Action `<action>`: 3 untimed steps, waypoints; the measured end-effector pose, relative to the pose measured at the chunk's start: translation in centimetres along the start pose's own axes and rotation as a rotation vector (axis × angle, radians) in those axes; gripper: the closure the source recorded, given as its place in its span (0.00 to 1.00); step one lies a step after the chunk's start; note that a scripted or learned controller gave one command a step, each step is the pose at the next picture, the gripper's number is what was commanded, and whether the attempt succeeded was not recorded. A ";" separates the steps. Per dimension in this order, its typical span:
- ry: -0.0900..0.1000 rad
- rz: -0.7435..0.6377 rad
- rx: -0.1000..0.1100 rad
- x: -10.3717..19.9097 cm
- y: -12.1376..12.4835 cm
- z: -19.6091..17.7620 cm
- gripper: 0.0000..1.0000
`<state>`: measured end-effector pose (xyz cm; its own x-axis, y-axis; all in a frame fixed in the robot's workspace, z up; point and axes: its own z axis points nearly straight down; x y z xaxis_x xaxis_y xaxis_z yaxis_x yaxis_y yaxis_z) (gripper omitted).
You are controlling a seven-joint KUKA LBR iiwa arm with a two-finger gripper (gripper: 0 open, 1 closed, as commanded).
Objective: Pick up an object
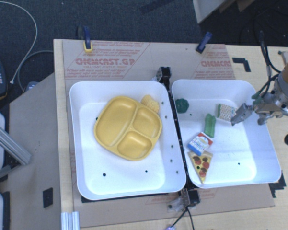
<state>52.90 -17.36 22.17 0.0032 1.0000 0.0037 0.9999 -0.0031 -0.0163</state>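
- yellow divided plate point(128, 133) lying flat, left bin
- green block point(210, 125), dark green lump point(182, 105), speckled square point(226, 111), pizza slice point(201, 165), small packet point(200, 143), right bin

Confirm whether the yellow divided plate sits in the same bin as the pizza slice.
No: the yellow divided plate lies in the left bin, while the pizza slice lies in the right bin.

Two white bins point(81, 128), one yellow tray point(128, 127), six small objects point(210, 125)

Camera: sitting high above the bench, looking down at a slant.
Seeing: both shallow white plastic bins point(81, 128), the brown board point(134, 56) underneath.
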 end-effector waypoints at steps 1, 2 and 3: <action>-0.003 -0.004 -0.011 0.1 0.2 -0.6 0.00; 0.000 -0.002 -0.006 -0.9 0.3 5.5 0.00; 0.000 -0.003 -0.006 -0.8 0.1 10.1 0.00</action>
<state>52.83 -18.15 12.05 0.0006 1.0000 0.0040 0.9999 -0.0005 -0.0105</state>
